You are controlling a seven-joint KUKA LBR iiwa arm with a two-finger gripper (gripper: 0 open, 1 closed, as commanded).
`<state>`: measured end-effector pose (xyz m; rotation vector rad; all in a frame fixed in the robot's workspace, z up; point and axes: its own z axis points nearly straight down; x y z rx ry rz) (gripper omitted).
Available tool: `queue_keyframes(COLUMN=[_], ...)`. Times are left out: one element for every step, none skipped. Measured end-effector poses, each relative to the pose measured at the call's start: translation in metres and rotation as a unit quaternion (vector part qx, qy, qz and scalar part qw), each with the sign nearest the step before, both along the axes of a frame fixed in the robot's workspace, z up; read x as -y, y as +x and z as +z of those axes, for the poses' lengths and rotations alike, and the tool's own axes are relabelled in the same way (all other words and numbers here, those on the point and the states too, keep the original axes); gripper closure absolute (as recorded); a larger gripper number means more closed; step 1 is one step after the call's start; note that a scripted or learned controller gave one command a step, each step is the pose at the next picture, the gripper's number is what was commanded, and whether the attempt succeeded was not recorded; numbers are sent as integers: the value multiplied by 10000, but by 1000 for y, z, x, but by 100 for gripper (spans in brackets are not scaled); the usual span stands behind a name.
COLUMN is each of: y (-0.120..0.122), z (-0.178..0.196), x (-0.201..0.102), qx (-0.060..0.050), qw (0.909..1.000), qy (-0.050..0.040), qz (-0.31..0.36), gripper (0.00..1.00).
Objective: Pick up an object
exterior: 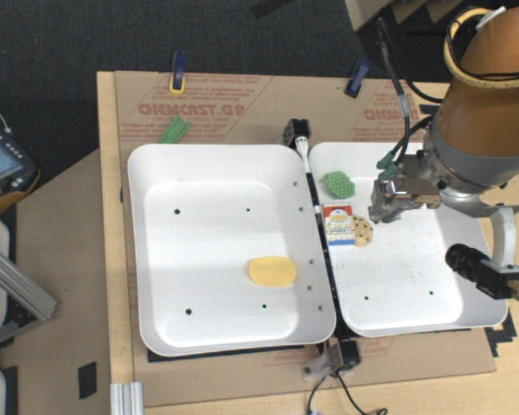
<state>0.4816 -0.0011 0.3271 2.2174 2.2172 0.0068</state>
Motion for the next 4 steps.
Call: queue_keyframes(y=[1,-3,47,28], z=[10,-23,-16,-6], x=[0,-28,-19,-68], qx=[8,-63,-12,-27], qw=[10000,10000,10000,10000], qy=[-4,11,1,12], qz=[4,13,-1,32], gripper=[100,100,100,100])
